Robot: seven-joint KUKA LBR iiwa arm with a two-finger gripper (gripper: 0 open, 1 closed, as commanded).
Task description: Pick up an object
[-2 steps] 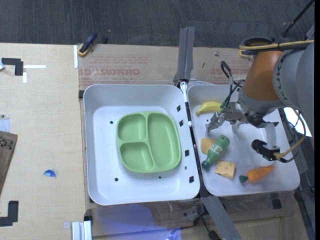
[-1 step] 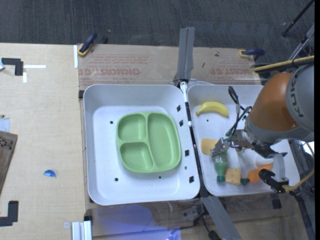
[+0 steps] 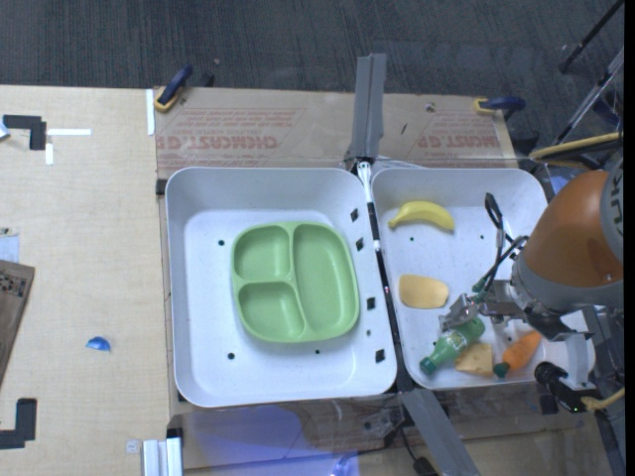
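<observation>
Green bottle lies lowest in the right bin, directly under the tool, long axis diagonal, cap end toward lower left. Tool's finger state: cannot tell. Carrot to tool's right, pointing lower left. Yellow wedge beside bottle. Banana well above tool.
</observation>
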